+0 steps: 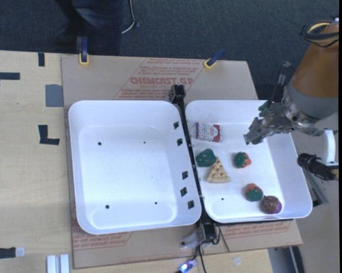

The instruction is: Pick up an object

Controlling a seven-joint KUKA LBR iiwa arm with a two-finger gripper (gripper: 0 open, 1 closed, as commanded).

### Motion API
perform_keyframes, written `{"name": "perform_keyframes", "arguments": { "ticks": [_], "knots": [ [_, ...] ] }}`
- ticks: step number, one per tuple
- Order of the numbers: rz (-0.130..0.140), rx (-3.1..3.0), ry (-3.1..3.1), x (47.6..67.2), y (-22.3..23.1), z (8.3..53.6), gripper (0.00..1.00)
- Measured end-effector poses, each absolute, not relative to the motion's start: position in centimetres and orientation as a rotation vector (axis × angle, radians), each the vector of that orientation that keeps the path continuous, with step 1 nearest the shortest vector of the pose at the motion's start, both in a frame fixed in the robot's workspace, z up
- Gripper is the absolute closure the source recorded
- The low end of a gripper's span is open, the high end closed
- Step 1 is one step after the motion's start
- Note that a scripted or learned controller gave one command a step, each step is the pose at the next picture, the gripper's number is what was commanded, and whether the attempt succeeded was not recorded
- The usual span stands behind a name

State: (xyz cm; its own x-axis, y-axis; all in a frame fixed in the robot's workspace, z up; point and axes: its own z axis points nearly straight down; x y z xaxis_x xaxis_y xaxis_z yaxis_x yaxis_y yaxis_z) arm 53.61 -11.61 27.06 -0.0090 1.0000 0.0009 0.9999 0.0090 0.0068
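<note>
The right bin [284, 152] holds several small objects: a red and white packet [208, 132], a dark green lump [205, 158], a yellow pizza-slice wedge [218, 172], a green and orange ball [242, 160], a green and red toy [253, 193] and a dark red ball [271, 204]. My gripper [254, 136] hangs over the upper right part of that bin, up and right of the green and orange ball. Nothing shows between its dark fingers.
The left bin [79, 152] lies beside the right one, with a black divider [185, 152] between them. Both rest on a cardboard sheet [153, 78] held by clamps. The arm's grey body [316, 90] reaches in from the right.
</note>
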Motion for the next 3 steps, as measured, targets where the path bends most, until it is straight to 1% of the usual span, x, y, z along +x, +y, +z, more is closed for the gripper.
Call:
{"name": "perform_keyframes", "arguments": {
  "ticks": [1, 2, 3],
  "knots": [
    [0.022, 2.200, 2.229, 52.6, -2.4, 41.5, 1.00],
    [-0.020, 2.230, 2.232, 48.0, -0.7, 26.0, 1.00],
    [-0.003, 2.219, 2.224, 50.6, 0.2, 26.0, 1.00]
  ]
}}
